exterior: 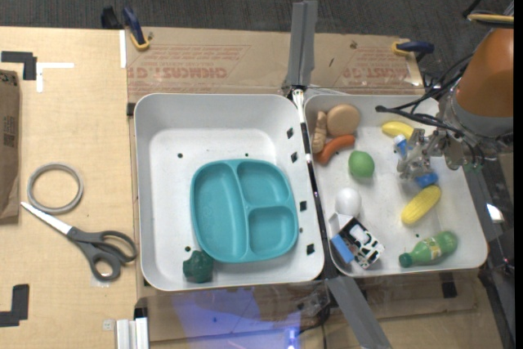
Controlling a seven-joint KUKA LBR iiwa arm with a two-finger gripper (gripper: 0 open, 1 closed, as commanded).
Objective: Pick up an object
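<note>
Task names no single object; candidates are all lying in the right bin. Gripper is hanging low over that bin's upper right part, metal parts tangled with cables; fingers too cluttered to read, so cannot tell whether they are open or closed, or whether anything is sitting between them. A small blue piece is showing just under the gripper, hard to make out.

Nearest things: a small banana just up-left of the gripper, partly crossed by a black cable; a corn cob lying just below it, tilted. A green ball is sitting to the left, apart from the gripper. Further left, against the bin's wall, a tan bread-like lump, an orange sausage shape and a pale peg-like thing are crowding together, outlines blending. A white ball is resting mid-bin; below it a black, white and blue toy, details unclear. A green bottle is lying on its side near the bottom edge.

Arm is entering from the right, orange band cut off by the frame edge, wrist pointing down and left.

Left bin is holding a teal divided plate; a dark green lump is touching its lower left corner. On the bench left: scissors, a tape ring
</note>
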